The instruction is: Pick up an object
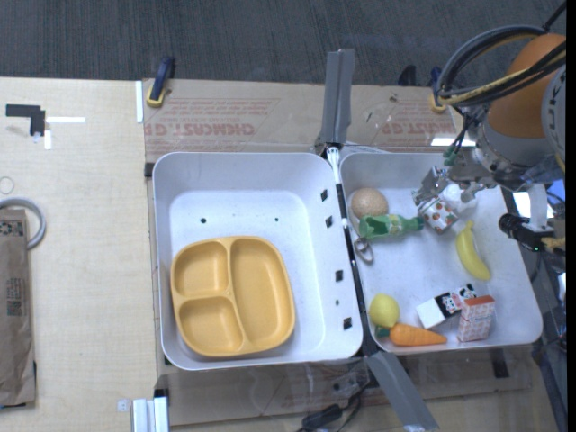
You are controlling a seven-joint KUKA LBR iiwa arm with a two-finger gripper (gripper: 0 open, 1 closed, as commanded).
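My gripper (447, 194) hangs over the far part of the right bin (423, 264), under the grey arm with the orange band. Directly below it, touching or nearly so, is a small white object with red spots (438, 215). The view does not settle whether that object is held. To its left lie a tan ball (369, 202) and a green packet (389, 227). A banana (472, 252) lies just in front of the gripper.
Along the right bin's near edge are a lemon (384, 310), a carrot (417, 336), a black-and-white box (445, 306) and a red-and-white carton (477, 318). The left bin (234, 183) holds a yellow divided plate (232, 293). Black cables loop above the arm.
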